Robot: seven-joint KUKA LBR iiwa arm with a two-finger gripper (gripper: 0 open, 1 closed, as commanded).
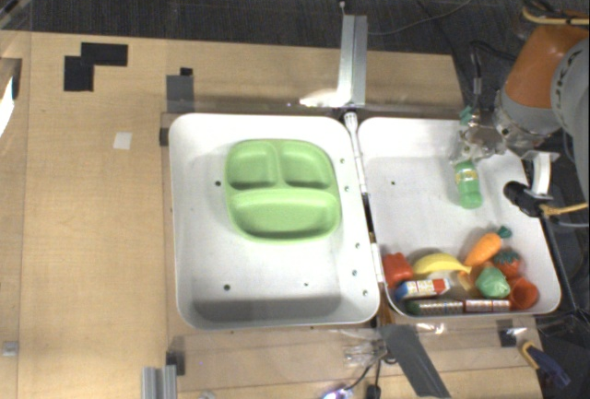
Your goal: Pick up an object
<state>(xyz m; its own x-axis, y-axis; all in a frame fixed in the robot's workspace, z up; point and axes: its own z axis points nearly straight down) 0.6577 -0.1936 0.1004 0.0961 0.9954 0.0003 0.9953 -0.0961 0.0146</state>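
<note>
My gripper [477, 145] hangs over the far right part of the right bin [406, 204], below the arm's orange band. A translucent green bottle [469, 187] with a yellowish top sits just below the gripper in the view, its top end meeting the gripper's lower end. The view does not show whether the bottle is held or lies on the bin floor. Along the bin's near edge lie a banana [440, 263], a carrot [483, 249], a red block [396, 269], a green pepper-like toy [492, 282], an orange cup [524, 295] and a dark marker [452, 305].
The left bin [198, 277] holds a green divided tray [281, 188]. A metal post [354, 61] stands behind the divider between the bins. Cables and a black fitting [527, 198] hang by the right bin's right wall.
</note>
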